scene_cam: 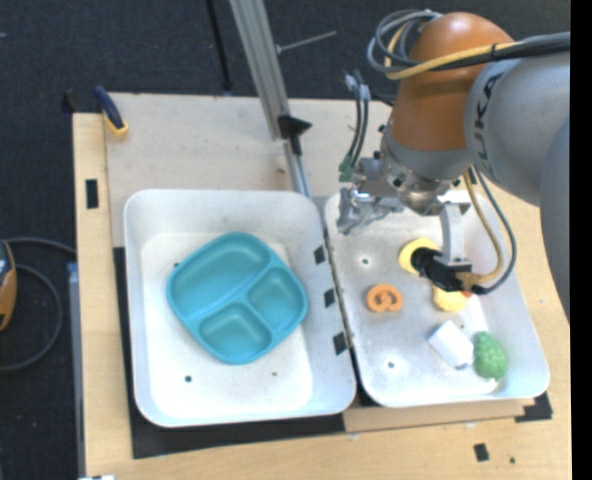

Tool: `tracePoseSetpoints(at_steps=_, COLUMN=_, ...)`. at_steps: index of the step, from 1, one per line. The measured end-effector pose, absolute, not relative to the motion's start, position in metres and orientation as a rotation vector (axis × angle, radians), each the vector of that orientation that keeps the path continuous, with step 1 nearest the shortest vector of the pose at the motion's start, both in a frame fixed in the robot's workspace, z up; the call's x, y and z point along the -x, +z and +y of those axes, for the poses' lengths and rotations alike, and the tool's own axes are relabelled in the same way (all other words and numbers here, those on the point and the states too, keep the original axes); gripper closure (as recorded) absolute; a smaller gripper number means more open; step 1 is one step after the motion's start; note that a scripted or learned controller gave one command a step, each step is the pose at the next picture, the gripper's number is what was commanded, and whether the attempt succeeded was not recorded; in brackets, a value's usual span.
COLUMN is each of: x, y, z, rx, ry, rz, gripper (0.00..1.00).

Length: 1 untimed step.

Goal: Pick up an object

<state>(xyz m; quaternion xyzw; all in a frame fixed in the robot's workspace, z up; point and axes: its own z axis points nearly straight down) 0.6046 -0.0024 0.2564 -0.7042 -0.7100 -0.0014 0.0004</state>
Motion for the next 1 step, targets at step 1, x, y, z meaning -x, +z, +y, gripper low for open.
tracePoseSetpoints(at_steps=1, x=-0.5785, y=0.2418, z=0.0439, rx=2.214, ry=0.001, rz=-2.228, gripper=1.00)
